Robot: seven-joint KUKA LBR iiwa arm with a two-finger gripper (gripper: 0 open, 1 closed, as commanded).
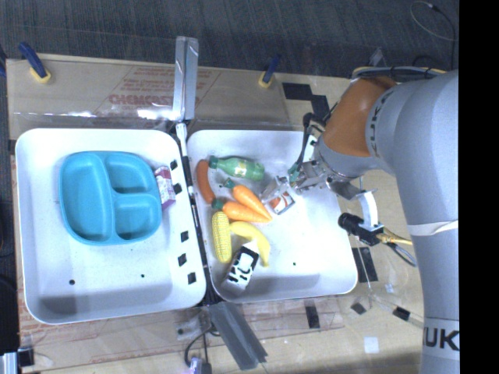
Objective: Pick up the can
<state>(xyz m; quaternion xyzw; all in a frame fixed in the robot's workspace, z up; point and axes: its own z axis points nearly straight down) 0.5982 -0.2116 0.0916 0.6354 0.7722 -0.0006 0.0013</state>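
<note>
Two carrots [248,199] crowd the can [279,201].

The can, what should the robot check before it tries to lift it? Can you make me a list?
1. Can is in the right bin: ok.
2. Gripper is right above the can: ok.
3. Can is between the fingers: cannot tell, the wrist blocks the view.
4. Can lies apart from other things: not ok, the carrots lie right against it.
5. Green bottle is out of the gripper's way: cannot tell, it lies close by.
6. Blue tray is out of the way: ok, it sits in the left bin.
</note>
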